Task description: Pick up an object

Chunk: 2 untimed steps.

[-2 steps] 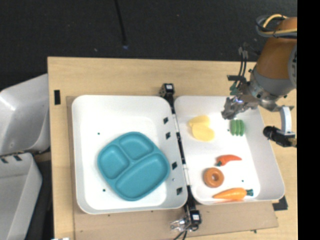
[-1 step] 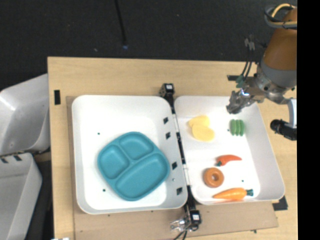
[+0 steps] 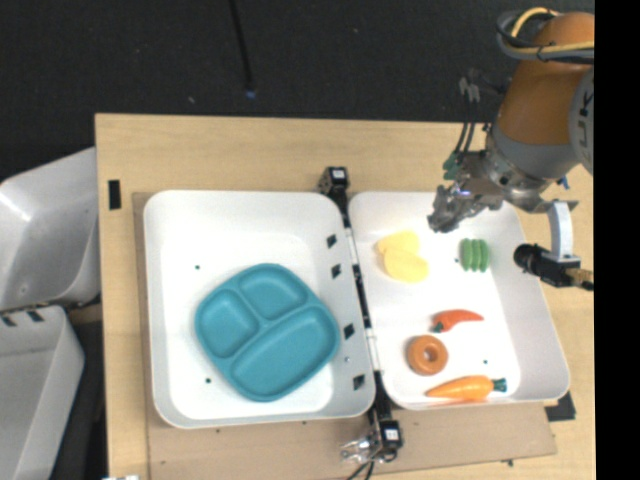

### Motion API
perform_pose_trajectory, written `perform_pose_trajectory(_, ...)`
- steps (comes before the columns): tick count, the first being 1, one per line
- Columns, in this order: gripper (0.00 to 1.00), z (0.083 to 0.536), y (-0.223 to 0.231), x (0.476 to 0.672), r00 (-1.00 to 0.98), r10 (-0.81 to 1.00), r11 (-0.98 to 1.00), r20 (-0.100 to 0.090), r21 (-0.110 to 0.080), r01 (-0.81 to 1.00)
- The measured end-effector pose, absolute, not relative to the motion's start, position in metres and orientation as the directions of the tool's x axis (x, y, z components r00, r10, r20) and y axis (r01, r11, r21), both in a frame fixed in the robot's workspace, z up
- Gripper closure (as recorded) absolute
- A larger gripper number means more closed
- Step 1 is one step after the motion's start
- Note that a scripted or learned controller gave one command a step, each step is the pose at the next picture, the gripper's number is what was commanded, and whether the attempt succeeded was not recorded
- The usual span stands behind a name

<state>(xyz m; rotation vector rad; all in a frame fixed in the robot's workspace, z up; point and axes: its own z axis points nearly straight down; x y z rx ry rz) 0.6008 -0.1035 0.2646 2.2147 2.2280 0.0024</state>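
You are in the approach: nothing is picked yet. The gripper (image 3: 452,211) hangs over the right bin's (image 3: 535,313) far side, just beyond the yellow piece (image 3: 402,256) and left of the green one (image 3: 473,255); its jaw state I cannot tell. Next, pick one and descend. Room is open toward the bin's middle.

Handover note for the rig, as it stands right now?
Tool: above the far end of the right bin, nothing seen held; finger state unclear.
Right bin holds: yellow piece, green piece, red chili, brown donut, carrot.
Left bin holds the blue divided plate.
Done: no pick yet.
Left: descend, grasp one object, lift. Yellow and green pieces lie nearest the tool.
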Motion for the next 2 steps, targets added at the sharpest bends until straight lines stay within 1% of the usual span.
perform_pose_trajectory(1,1.00,0.262,-0.055,0.599,-0.006,1.000,0.006,0.001,0.000,1.000)
perform_pose_trajectory(2,1.00,0.249,-0.006,0.580,-0.006,1.000,0.006,0.001,-0.002,1.000)
